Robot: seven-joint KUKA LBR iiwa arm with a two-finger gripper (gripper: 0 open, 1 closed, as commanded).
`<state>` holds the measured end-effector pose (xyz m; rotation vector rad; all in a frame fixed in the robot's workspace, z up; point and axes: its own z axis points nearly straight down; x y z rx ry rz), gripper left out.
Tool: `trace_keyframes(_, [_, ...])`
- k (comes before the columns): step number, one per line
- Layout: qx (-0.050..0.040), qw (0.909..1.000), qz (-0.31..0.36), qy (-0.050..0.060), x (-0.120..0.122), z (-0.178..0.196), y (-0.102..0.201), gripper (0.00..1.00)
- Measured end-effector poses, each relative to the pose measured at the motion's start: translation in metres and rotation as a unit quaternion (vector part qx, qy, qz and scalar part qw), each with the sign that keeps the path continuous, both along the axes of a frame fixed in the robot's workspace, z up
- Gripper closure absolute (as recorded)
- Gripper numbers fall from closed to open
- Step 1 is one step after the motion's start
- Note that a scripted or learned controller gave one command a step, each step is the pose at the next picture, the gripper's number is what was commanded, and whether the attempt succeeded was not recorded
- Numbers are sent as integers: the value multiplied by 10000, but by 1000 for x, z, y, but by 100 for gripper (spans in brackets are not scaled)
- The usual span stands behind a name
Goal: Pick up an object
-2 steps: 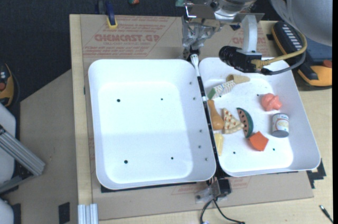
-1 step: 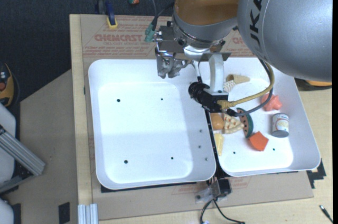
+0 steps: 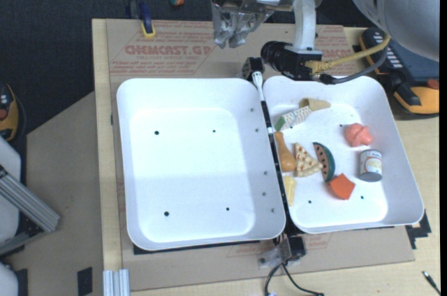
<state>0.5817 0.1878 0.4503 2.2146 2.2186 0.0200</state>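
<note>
My gripper (image 3: 234,33) hangs high above the back edge of the bench, over the gap behind the two bins, with its fingers close together and nothing between them. The right bin (image 3: 391,183) holds the objects: a pink lump (image 3: 357,135), a small grey can (image 3: 370,165), an orange-red wedge (image 3: 341,186), a watermelon slice (image 3: 325,160), a waffle-patterned piece (image 3: 303,159), an orange stick (image 3: 285,156), a yellow piece (image 3: 289,188), a green-and-white striped piece (image 3: 291,118) and a tan cone (image 3: 314,105). All lie well below and to the right of the gripper.
The left bin (image 3: 140,148) sits beside the right one, and the two share a raised middle rim (image 3: 269,141). A yellow-and-blue clamp (image 3: 146,19) stands at the bench's back left. A small coloured ball (image 3: 177,0) lies on the dark floor beyond.
</note>
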Motion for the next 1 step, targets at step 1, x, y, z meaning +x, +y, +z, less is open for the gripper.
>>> trace_keyframes(1, [-29,9999,9,104,-58,-56,38,100])
